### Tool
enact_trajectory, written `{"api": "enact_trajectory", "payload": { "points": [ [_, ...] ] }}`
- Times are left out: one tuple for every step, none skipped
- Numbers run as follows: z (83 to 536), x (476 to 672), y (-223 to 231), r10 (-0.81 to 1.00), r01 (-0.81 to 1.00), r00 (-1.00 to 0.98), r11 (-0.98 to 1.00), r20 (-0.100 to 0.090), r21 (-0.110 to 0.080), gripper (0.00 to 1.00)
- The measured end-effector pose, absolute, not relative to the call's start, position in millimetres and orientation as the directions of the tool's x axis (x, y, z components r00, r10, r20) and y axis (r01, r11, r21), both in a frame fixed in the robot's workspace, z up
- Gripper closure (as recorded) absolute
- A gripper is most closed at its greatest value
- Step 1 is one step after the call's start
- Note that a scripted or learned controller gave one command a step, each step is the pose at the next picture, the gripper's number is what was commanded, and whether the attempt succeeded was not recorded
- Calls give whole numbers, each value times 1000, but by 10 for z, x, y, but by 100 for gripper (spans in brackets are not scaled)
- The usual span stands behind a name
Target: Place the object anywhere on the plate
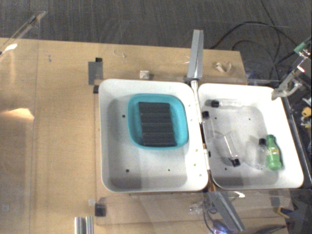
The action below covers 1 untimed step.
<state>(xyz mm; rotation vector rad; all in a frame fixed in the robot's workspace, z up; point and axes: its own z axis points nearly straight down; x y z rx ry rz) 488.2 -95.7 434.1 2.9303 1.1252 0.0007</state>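
Seen on the wooden bench (48, 145), at far left: bare board with a glare patch. Further in, a small black marker block (98, 61) near the upper left corner of the left bin (109, 174), apart from it.

Inside the left bin: a turquoise plate (181, 126), rounded-square, sitting toward the far wall and clear of the near wall. Lying flat on that plate, roughly centred: a dark ridged block (157, 125), rectangular, long side running near to far, wholly within the plate's rim. Material of the block not determinable.

At the seam between the bins: a grey metal bar (196, 52) running away from the far rims.

Inside the right bin (287, 174): a clear tube with a black cap (226, 103) lying near the far wall; a second clear black-capped tube (231, 150) lying mid-bin, tilted toward the near wall; a green bottle (273, 153) lying by the right wall, with a clear container just beside it, outline hard to make out.

Beyond the right bin: black cables (253, 30) on the dark floor.
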Motion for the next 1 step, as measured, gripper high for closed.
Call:
{"api": "enact_trajectory", "payload": {
  "points": [
    [4348, 4880, -1668, 560, 560, 829, -829, 1, 3, 0]
  ]
}}
